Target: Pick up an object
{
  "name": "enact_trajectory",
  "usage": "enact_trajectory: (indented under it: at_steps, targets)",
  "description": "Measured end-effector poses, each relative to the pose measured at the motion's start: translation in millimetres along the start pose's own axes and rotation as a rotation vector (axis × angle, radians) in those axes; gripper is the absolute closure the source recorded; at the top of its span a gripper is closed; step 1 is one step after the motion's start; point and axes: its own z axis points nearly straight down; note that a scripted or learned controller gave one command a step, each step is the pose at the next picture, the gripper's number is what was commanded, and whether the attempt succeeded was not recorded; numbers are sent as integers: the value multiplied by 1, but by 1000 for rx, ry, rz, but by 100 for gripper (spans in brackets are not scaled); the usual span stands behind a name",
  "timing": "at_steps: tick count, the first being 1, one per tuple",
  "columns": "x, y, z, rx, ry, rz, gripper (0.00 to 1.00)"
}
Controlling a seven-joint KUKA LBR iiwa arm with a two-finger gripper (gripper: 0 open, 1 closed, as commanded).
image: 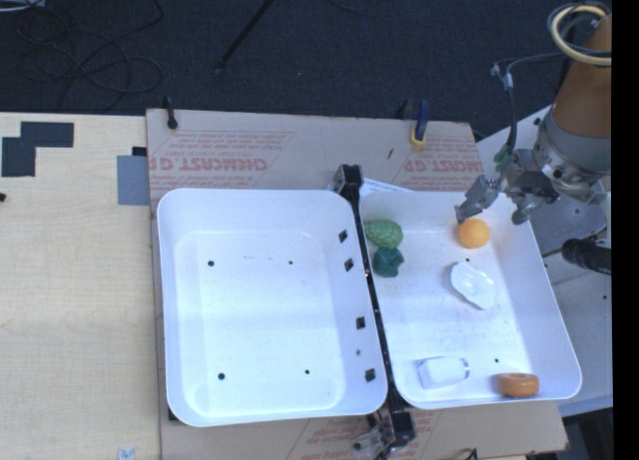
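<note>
Nothing lifted yet: two-finger gripper [495, 206] hangs spread wide, holding nothing, over the right white bin [559, 348] far edge. Small round orange ball [473, 233] sits just below it. Descent, closing and lift remain.

Bins: 2, white, shallow, side by side — left bin [190, 248], right bin [544, 308].
Loose objects, all in right bin: 6.
- orange ball [473, 233]: 1
- orange disc-like piece [518, 384]: 1
- light green lump [383, 232]: 1
- dark teal lump [387, 261]: 1
- white items: 2, rounded one [473, 284] and blocky one [442, 371].
</note>
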Motion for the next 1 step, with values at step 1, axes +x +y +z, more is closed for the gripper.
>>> enact_trajectory:
  at_steps: [1]
  targets:
    - [-32, 10, -52, -5, -3, 2, 0]
